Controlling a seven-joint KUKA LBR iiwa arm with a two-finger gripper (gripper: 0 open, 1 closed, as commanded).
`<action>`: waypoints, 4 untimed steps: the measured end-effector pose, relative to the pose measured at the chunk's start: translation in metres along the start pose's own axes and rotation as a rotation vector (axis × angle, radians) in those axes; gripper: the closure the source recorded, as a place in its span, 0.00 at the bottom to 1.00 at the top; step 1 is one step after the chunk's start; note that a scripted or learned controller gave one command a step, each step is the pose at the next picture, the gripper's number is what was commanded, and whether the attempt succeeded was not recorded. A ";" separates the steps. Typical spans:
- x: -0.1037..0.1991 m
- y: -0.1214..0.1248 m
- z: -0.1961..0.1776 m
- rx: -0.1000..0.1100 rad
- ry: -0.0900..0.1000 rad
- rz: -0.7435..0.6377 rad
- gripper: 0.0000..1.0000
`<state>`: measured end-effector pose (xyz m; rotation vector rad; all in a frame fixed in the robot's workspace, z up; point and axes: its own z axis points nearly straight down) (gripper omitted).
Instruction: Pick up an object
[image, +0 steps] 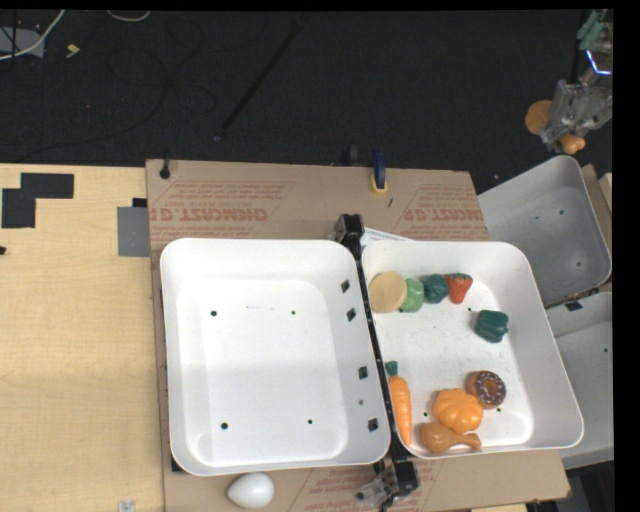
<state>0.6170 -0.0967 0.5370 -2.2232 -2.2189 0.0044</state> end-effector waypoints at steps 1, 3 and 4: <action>-0.045 0.009 0.000 0.000 0.000 0.001 1.00; -0.092 0.028 0.000 0.000 0.001 -0.006 1.00; -0.098 -0.018 -0.001 0.002 0.003 0.000 1.00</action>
